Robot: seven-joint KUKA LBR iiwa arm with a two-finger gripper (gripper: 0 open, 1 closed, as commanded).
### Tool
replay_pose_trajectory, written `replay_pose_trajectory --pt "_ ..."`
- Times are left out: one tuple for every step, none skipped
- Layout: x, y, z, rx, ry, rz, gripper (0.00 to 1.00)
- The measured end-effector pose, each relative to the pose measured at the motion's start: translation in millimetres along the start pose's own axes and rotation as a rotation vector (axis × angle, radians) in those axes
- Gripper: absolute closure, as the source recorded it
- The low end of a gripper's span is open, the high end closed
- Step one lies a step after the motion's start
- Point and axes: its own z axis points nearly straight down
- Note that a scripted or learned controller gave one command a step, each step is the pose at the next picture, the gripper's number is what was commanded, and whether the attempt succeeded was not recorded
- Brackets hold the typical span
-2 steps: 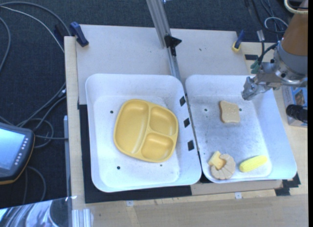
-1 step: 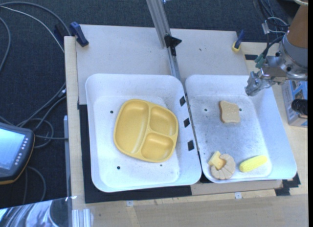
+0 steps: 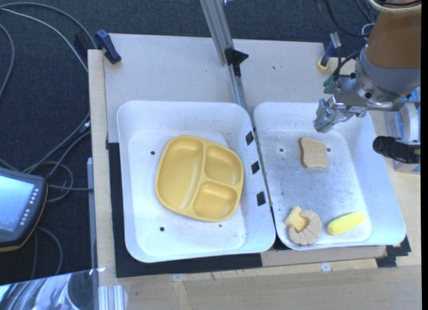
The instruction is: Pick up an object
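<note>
Poised over the far part of the right bin (image 3: pixel 374 168): pincer (image 3: pixel 323 120), fingers too small and dark to tell whether spread or pressed together; nothing seen between them. Nearest target: slice of toast (image 3: pixel 313 153), flat on the bin floor just toward the camera and slightly left of the pincer. Farther off, at the near edge: corn cob (image 3: pixel 346 222) and cookie-like piece (image 3: pixel 303 227). Probably a short descent toward the toast next.

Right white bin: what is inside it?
The right white bin holds a tan bread slice, a yellow corn cob and a round beige cookie with a small yellow piece overlapping it, hiding part.
</note>
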Motion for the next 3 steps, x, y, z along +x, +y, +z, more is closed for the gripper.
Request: replay_pose_trajectory --pt "55.5 -1.0 20.9 0.002 0.001 -0.002 1.0" --pt "108.5 12.3 26.5 -0.002 0.0 -0.002 1.0" --pt "164.2 10.4 47.6 0.004 0.0 -0.002 1.0"
